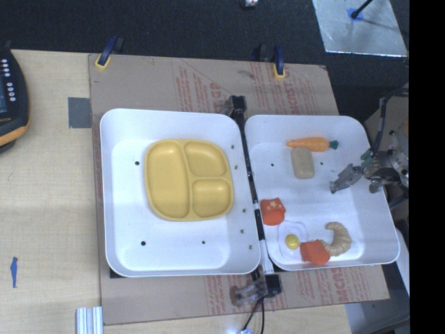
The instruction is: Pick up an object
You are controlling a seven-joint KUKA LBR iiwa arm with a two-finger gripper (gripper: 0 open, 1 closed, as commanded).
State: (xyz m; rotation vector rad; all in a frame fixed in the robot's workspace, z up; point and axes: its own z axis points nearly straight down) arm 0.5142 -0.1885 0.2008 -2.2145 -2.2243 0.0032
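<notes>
Gripper [345, 180] parked over the right bin [375, 207], nothing in it

Fingers look spread a bit, I think, it's blurry. Toy carrot [308, 143] and beige block [302, 163] sit just left of it; yellow divided tray [188, 179] fills the left bin [125, 207].

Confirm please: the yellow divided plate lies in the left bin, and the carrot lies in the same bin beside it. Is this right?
Not quite. The yellow divided plate does lie in the left bin, but the carrot lies in the right bin, near its far edge above a beige block. The camera view shows this.
</notes>
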